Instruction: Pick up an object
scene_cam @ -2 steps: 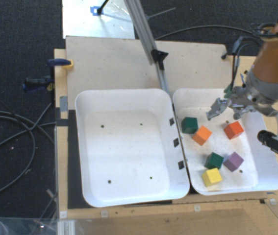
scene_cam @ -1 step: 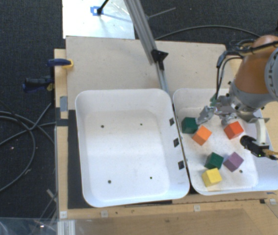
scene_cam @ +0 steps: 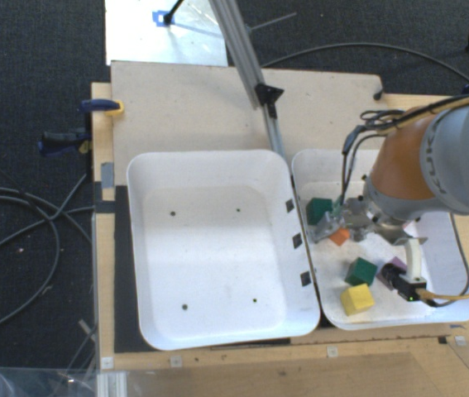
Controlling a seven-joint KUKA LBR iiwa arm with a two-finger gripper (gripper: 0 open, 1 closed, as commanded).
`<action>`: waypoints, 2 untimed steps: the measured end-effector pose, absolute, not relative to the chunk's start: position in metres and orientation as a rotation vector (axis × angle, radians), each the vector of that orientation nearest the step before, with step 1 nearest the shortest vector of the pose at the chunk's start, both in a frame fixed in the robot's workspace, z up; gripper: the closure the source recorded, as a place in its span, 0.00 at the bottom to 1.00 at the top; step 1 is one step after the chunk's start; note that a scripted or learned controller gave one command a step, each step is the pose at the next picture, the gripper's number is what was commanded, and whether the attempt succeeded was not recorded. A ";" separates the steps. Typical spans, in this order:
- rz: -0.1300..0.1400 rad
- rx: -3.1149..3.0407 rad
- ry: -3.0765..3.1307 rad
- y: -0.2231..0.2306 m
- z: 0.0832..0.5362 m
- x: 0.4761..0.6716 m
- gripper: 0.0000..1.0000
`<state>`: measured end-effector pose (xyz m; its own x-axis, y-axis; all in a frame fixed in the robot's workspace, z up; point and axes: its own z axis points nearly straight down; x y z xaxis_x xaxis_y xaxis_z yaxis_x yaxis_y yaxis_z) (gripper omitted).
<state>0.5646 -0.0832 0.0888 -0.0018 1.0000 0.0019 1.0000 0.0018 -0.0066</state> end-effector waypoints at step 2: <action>-0.004 -2.218 -2.227 -0.084 0.103 0.568 0.00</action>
<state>0.5679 -0.0844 0.1032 -0.0039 1.0000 0.0005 1.0000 0.0039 0.0029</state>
